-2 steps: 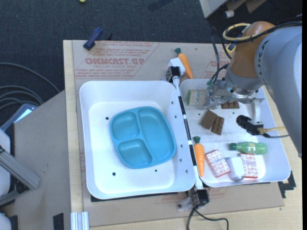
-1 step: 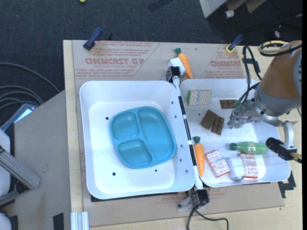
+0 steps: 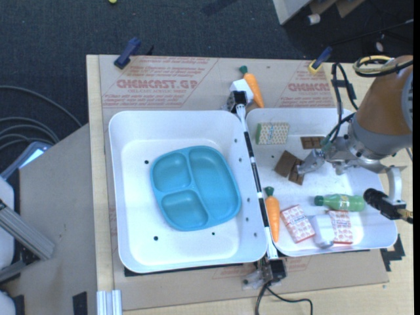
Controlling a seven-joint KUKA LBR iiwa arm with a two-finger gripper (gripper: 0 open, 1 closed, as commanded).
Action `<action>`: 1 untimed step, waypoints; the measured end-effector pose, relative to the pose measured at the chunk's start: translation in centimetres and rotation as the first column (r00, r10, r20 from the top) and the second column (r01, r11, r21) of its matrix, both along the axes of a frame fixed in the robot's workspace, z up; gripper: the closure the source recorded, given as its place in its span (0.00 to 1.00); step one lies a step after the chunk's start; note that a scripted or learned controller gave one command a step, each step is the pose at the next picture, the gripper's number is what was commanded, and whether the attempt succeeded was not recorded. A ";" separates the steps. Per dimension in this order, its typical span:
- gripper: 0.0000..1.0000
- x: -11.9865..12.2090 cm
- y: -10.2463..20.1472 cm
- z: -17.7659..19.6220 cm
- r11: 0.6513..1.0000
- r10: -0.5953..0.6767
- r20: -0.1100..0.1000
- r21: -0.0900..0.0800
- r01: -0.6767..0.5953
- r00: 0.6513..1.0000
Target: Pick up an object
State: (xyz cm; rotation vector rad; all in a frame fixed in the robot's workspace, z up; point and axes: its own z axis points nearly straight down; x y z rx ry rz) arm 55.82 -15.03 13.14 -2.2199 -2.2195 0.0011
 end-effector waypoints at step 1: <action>0.00 2.9 3.3 -4.4 1.000 0.000 0.005 -0.001 0.000 1.000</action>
